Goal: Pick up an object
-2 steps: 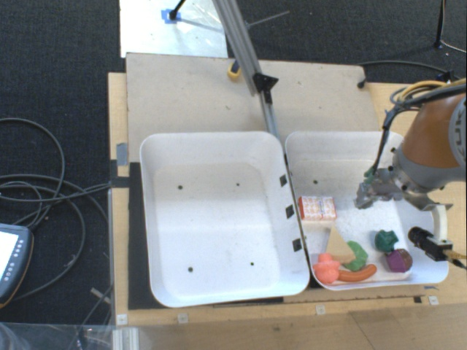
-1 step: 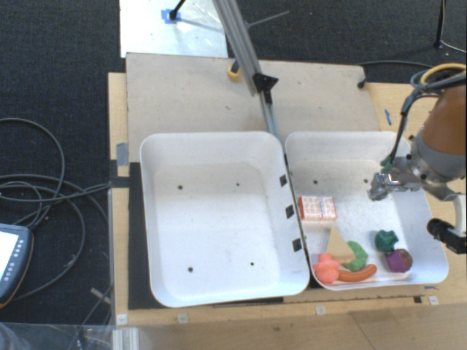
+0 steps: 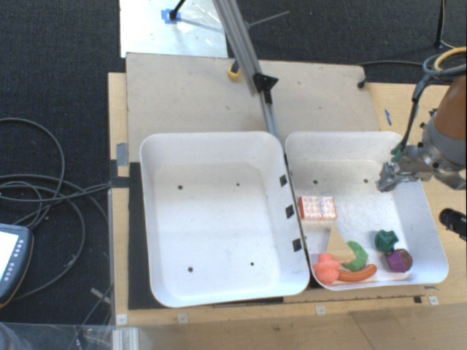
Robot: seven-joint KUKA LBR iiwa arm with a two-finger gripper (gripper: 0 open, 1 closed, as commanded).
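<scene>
**Gripper over the right bin, objects clustered at the near edge**

The grey two-finger gripper (image 3: 389, 177) hangs over the far right part of the right shallow white plastic bin (image 3: 343, 148); whether its jaws are spread or closed cannot be told. Nothing shows between them. The objects lie well apart from it, toward the bin's near edge: a small red-and-white patterned box (image 3: 317, 208), a tan wedge (image 3: 336, 245), a green curved piece (image 3: 357, 256), an orange-red carrot-like toy (image 3: 356, 273), a dark green lump (image 3: 386, 239) and a purple round toy (image 3: 398, 259). The left shallow white bin (image 3: 211, 148) sits alongside.
</scene>
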